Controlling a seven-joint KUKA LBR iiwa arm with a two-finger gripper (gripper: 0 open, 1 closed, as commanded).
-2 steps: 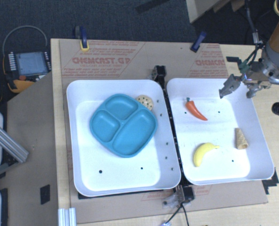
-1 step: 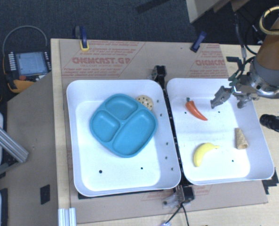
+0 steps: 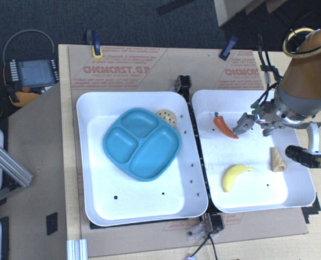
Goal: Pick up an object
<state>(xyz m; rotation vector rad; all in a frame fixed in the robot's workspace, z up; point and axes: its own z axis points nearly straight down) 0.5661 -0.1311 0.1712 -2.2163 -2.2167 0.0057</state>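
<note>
The right bin (image 3: 295,196) holds a small red-orange carrot (image 3: 224,126) at its upper left, a yellow banana (image 3: 235,176) near the middle front, and a tan bread piece (image 3: 277,159) to the right. My gripper (image 3: 255,127) hangs over the upper middle of that bin, just right of the carrot. It is open, with one grey finger (image 3: 242,124) reaching close to the carrot's right end. Nothing sits between the fingers. The banana and bread piece lie apart from the gripper, nearer the front.
The left bin (image 3: 95,199) carries a blue divided plate (image 3: 142,143) with a round cookie (image 3: 166,116) at its upper right rim. A black clamp (image 3: 182,83) sits between the bins at the back. The arm's body (image 3: 303,80) looms over the right bin's far right corner.
</note>
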